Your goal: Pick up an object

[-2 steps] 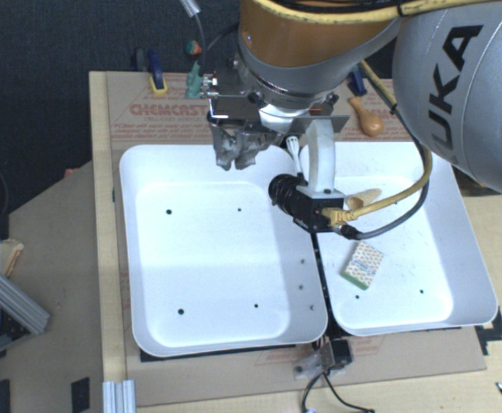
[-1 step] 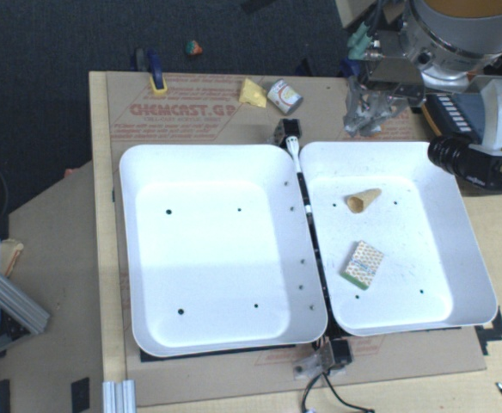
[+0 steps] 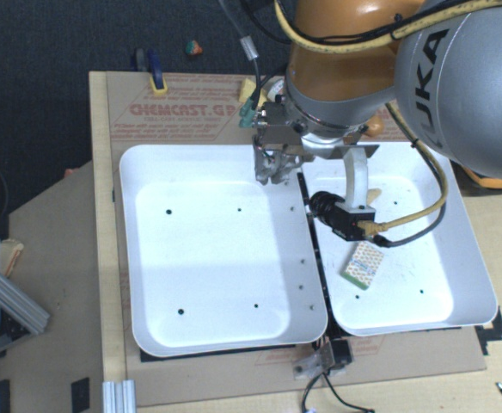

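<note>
Floor: dark speckled carpet [image 3: 79, 24] lay behind the bench | Bench top: pale brown board [image 3: 62, 256] under a printed cardboard sheet [image 3: 182, 106] | Left edge: silver aluminium rail [image 3: 10, 295] ran slantwise | Light: even, soft shadows

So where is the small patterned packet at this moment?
The small patterned packet lies in the right bin, near its centre, just below the black cable connector.

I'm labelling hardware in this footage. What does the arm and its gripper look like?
The arm is glossy grey with part of dark lettering on it, and an orange band above the wrist. Yellow and black cables loop around it. The gripper is small, grey metal.
</note>
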Tool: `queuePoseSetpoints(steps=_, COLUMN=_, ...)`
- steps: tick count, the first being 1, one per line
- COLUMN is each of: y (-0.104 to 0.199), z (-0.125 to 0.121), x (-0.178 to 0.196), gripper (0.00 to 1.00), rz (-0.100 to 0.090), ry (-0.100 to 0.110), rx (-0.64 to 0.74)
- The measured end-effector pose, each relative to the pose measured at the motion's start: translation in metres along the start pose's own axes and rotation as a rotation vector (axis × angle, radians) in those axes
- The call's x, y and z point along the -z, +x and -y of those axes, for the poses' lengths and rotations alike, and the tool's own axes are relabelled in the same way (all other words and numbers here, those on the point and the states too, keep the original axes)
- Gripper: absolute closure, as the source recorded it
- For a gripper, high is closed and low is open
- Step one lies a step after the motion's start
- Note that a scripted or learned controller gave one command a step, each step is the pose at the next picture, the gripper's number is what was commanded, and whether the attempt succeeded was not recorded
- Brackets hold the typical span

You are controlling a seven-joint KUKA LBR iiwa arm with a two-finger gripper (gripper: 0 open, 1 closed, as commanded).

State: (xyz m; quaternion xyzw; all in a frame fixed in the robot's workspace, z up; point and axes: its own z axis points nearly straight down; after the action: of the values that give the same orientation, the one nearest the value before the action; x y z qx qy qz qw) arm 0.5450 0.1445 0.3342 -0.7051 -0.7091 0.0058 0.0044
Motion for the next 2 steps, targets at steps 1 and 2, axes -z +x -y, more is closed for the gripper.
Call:
queuePoseSetpoints(steps=1, y=-0.056, z=0.032, x=-0.085, gripper=1.0, rz=0.002, ry=0.0, rx=-0.013)
queuePoseSetpoints(steps=2, y=0.002, z=0.004, x=0.007, gripper=1.0, rz=-0.006, ry=-0.027, rx=0.001)
